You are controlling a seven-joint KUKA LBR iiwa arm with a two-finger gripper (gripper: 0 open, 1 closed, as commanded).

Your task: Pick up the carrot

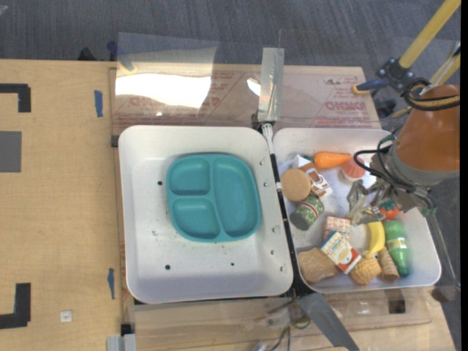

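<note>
A robotics lab: taped cardboard bench (pixel 58 196), white bins (pixel 139 269), toy food.

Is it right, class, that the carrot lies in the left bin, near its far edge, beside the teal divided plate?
Not quite. The camera view shows the carrot in the right bin, near its far edge, among the other toy foods. The teal divided plate sits alone in the left bin, so the carrot is not beside it.

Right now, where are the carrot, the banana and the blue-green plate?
carrot (pixel 333 159), camera view, middle of its orange body.
banana (pixel 376 238), camera view, middle of its yellow curve.
blue-green plate (pixel 214 197), camera view, centre divider between compartments.
</note>
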